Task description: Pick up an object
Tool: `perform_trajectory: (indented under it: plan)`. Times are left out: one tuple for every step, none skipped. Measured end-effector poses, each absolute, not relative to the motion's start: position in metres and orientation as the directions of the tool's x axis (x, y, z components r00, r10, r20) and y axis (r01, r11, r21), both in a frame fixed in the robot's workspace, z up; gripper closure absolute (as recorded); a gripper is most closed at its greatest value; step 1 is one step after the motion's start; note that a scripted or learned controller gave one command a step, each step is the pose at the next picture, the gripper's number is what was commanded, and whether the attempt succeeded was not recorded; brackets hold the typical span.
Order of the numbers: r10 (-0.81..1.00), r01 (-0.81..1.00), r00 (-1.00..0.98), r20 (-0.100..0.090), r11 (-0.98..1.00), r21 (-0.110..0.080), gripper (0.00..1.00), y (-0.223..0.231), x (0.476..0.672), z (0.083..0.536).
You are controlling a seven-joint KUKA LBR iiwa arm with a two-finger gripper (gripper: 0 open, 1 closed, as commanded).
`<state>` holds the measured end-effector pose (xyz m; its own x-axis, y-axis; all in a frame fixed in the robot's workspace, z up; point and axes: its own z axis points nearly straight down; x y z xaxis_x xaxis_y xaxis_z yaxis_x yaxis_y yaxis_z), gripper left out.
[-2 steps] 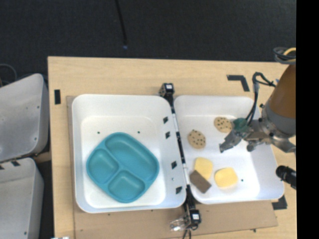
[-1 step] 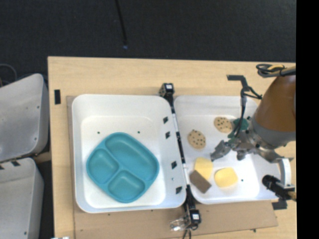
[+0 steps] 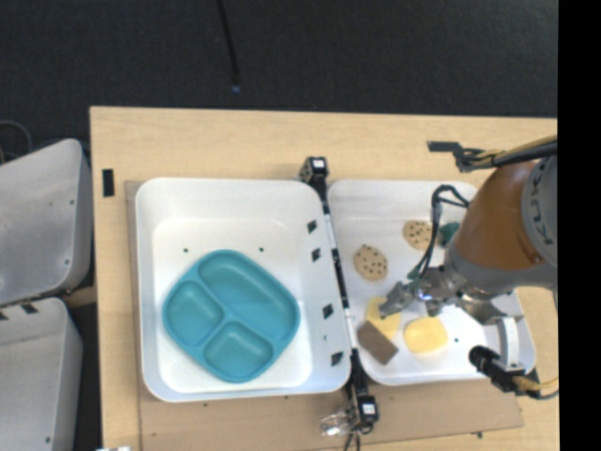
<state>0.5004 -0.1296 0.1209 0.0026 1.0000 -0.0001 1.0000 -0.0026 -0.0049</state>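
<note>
Your gripper (image 3: 399, 299) is low in the right bin (image 3: 376, 200), over a yellow piece (image 3: 424, 334) and brown block (image 3: 378, 342); the arm (image 3: 498, 233) hides part of the bin, and I cannot tell its grip.

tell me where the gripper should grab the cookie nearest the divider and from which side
The chocolate-chip cookie lies flat on the floor of the right bin, apart from the other cookie and the yellow piece. I would come straight down from above and pinch across its round rim. It is thin, so a side approach would probably only push it toward the divider wall.
</note>
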Motion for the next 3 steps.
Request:
perform_trajectory:
  plan:
    - [1.0, 1.0, 0.004, 0.0, -0.004, 0.003, 0.0, -0.131, 0.502, 0.102]
    - [1.0, 1.0, 0.01, 0.001, -0.01, 0.013, 1.0, -0.131, 0.505, 0.116]
    - [1.0, 1.0, -0.001, -0.002, 0.001, 0.006, 1.0, -0.131, 0.497, 0.173]
